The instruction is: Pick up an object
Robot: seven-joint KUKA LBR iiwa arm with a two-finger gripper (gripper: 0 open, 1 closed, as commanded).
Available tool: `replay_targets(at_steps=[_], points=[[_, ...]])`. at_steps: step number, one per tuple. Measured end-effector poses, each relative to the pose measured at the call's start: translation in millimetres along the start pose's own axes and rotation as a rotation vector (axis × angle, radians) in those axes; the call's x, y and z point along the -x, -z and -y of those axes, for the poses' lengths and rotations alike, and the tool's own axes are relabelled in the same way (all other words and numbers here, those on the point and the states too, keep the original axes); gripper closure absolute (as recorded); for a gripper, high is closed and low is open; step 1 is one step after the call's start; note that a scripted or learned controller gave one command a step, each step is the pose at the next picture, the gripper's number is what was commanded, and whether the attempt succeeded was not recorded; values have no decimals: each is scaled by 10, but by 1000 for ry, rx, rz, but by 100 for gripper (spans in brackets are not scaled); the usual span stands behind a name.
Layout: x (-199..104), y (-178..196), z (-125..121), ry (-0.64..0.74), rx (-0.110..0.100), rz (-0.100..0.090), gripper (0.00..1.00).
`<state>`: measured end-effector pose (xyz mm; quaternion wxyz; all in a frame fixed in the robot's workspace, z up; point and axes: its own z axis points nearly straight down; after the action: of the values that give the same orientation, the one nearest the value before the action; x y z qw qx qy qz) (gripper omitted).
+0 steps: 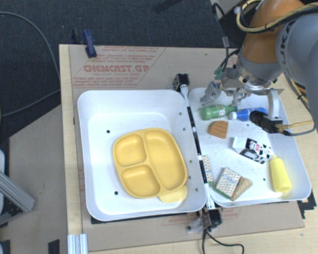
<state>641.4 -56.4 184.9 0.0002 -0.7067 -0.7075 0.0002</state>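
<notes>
My gripper (225,94) hangs at the far end of the right bin (297,157), under the orange band of the arm. Its fingers (210,93) stand spread apart, open, with nothing between them. Just in front of and below it lies a green bottle (218,111) on its side, with a blue object (244,114) at its right end. A brown cookie-like piece (219,129) rests closer to the front. Further forward lie a white and black carton (253,148), a yellow bottle (280,175) and a patterned packet (228,182).
The left bin (95,142) holds a yellow divided plate (149,162) with a small yellow piece (173,196) at its front edge. A narrow strip (206,168) lies along the right bin's left wall. A black cable (265,121) trails from the arm over the bin.
</notes>
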Motion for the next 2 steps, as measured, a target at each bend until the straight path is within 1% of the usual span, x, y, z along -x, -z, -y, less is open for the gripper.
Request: replay_targets(at_steps=[1, 2], points=[[408, -1003, 121, -2, -1, 0, 0], [404, -900, 115, -2, 1, 0, 100]])
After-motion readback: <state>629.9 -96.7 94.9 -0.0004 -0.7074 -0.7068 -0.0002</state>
